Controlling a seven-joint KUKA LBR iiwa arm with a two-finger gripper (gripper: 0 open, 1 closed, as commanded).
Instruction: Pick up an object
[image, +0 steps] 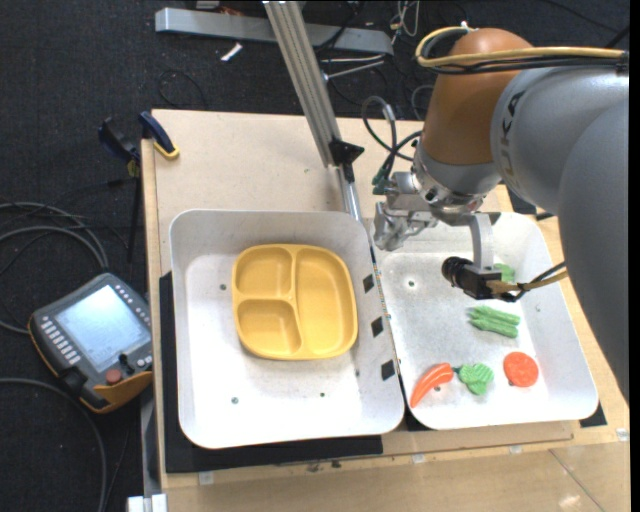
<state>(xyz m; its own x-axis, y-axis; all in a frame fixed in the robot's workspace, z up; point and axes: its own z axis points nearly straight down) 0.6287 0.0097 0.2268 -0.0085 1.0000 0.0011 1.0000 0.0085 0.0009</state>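
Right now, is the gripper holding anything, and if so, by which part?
It cannot be told. The gripper hangs over the top left corner of the right bin, with nothing seen between its fingers; the toy foods lie apart, lower in that bin.

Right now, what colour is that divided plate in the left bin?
Yellow: the divided plate shows plainly in the camera view.

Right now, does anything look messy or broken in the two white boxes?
Nothing stands out. The yellow divided tray lies flat in the left bin, and the toy foods, like the carrot and tomato slice, lie apart in the right bin. Nothing looks spilled or broken.
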